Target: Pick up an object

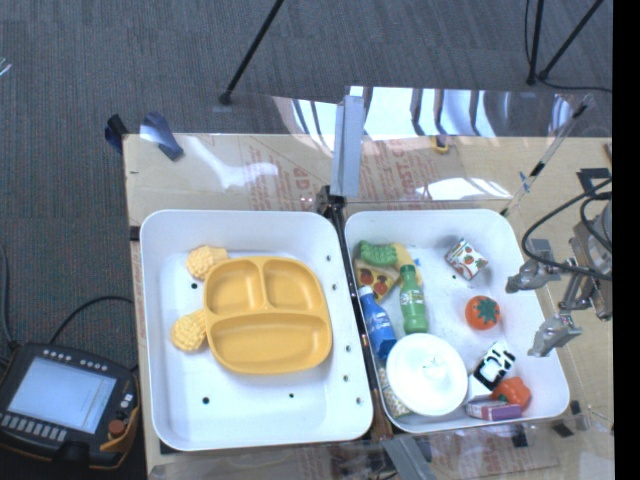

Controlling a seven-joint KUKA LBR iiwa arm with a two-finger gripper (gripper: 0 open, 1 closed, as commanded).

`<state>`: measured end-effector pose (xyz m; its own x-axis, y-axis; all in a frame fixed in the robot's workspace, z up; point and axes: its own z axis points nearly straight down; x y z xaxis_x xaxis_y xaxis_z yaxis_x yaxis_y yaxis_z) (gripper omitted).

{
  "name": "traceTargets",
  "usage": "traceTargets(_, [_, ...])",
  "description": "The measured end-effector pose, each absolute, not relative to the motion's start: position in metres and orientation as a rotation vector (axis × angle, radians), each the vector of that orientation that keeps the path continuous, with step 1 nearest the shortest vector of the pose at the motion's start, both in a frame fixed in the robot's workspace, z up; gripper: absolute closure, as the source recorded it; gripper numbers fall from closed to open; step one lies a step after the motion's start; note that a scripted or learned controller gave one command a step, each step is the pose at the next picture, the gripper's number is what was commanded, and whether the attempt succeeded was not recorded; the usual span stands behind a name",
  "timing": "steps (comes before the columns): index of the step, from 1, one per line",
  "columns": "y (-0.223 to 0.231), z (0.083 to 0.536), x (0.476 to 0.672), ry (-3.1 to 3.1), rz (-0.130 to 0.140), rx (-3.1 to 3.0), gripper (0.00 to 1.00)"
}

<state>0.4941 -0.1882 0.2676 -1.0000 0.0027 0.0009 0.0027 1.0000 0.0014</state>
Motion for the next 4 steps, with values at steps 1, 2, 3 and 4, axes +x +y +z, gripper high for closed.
traceTargets(1, [-0.188,0.121,0.528,-3.145,-0.001,0.088,0.00])
traceTargets(2, [-0.203,0.086,0.575,-3.140,-0.003,0.069,0.00])
traceTargets(3, [-0.199,0.098,0.578,-3.145,-0.002,0.083,1.00])
traceTargets(4, [-0.198,0.098,0.579,-3.145,-0.003,0.085,0.00])
